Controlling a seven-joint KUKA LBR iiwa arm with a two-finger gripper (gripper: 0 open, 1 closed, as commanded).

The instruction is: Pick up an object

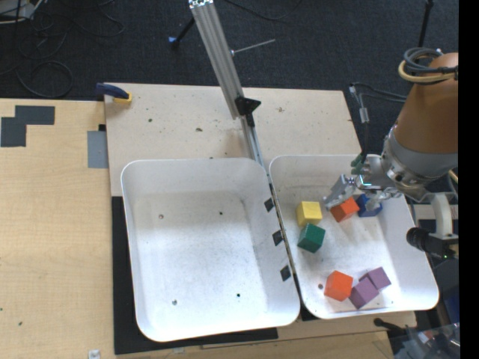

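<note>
Camera view: orange cubes (pixel 338 285) two, purple blocks (pixel 369 287) two.

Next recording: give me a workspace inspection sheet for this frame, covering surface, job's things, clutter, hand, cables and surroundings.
Surface: pale bench bearing a left bin and a right bin side by side.
Job's things: in the right bin, a yellow block, green block, red block, blue piece, orange block and two purple blocks.
Clutter: blue-and-yellow clamp at the bench's far left corner.
Hand: hand low over the red block; grip cannot be judged.
Cables: black cables on the dark floor.
Surroundings: slanted metal rail.
</note>
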